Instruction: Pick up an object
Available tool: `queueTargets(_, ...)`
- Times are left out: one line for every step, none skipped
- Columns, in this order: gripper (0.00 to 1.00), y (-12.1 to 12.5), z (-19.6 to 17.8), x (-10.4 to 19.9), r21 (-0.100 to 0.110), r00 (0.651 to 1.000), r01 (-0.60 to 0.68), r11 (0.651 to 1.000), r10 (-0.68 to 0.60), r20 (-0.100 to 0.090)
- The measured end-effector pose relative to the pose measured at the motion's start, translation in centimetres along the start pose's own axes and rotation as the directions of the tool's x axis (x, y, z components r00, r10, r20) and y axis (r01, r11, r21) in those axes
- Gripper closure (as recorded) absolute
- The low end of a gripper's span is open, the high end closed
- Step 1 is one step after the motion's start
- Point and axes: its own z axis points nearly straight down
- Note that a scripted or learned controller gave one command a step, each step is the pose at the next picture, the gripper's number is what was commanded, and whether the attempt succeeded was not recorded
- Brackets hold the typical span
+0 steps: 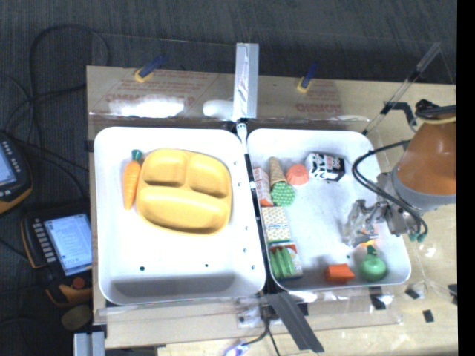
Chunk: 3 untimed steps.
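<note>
gripper (364, 225): down in the right bin (330, 206), near its right side, metal fingers pointing at the floor of the bin – nothing visibly pinched, and can't tell whether spread or pressed together, too small and shiny to read

nearest thing: green veg (372, 265), round with a little stalk, front right corner of the right bin, just below the gripper and apart from it

how it probably handles: looks like a toy plastic piece, so light, stiff, smooth – likely to roll or squirt out of a pinch if caught off-centre

where to grab: across the widest part of the round body, not the stalk; bin wall sits close on its right, so tight for a finger there

orange block (340, 273): just left of the green veg, flat-sided, probably the easier pinch – parallel faces, no rolling

other candidates: cone (277, 170), pink cup (297, 174), black-and-white carton (325, 166) toward the back; boxes (278, 232) stacked along the left wall, crowded

left bin (111, 221): carrot (130, 182) beside a big yellow tray (185, 190), touching or nearly so – well apart from the gripper

progress guess: nothing lifted yet
</note>
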Motion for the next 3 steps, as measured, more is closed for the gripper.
queueTargets(1.0,2.0,0.9,-6.3,-0.003,1.0,-0.019,1.0,0.019,-0.004)
queueTargets(1.0,-0.4,-11.1,-4.7,-0.005,0.99,-0.14,0.99,0.14,-0.014)
queueTargets(0.0,-0.4,-11.1,-4.7,-0.006,0.99,-0.14,0.99,0.14,-0.015)
